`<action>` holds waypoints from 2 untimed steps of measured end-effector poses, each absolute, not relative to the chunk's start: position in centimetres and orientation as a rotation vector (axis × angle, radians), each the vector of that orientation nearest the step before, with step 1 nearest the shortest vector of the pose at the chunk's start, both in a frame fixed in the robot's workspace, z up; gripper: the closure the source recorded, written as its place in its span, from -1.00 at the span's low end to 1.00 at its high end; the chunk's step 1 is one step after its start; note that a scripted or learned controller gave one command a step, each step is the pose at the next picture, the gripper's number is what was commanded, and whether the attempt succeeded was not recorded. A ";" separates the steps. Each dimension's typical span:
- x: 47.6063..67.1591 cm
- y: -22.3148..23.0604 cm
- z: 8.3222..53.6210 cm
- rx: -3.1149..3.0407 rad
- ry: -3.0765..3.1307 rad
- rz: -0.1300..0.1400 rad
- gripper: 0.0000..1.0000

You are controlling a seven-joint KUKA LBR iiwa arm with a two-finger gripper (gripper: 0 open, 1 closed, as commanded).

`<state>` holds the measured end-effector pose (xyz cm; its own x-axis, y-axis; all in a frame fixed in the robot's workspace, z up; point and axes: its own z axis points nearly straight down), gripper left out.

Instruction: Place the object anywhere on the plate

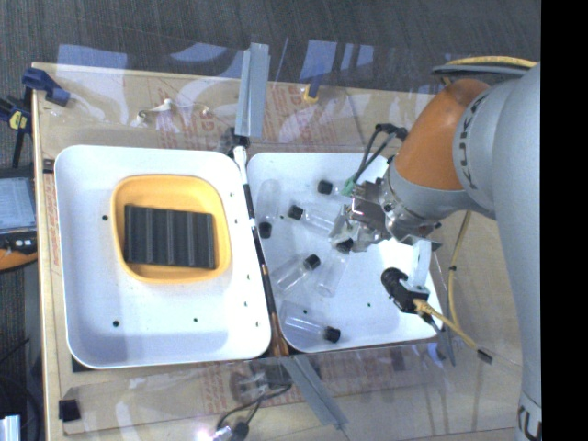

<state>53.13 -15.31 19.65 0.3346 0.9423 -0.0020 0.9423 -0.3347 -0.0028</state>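
Note:
A yellow plate point(168, 191) with a black ribbed insert point(170, 237) lies in the left white bin point(92, 320). Several clear vials with black caps are scattered in the right bin point(367, 315): one near its left wall point(267, 200), one in the middle point(292, 273), one at the front point(308, 326). My gripper point(352, 231) is low over the middle of the right bin, among the vials, with a black cap point(344, 244) right at its tip. The wrist hides what lies beneath it.
A raised divider point(254, 246) separates the two bins. A metal bar point(251, 90) stands behind them. A black cable connector point(397, 288) hangs over the right bin's right side. Clamps and cables lie at the bench's left edge.

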 end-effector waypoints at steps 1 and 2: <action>56.5 -8.0 25.0 -2.450 -1.962 0.003 1.00; 58.3 -0.7 20.8 -2.379 -2.044 0.008 1.00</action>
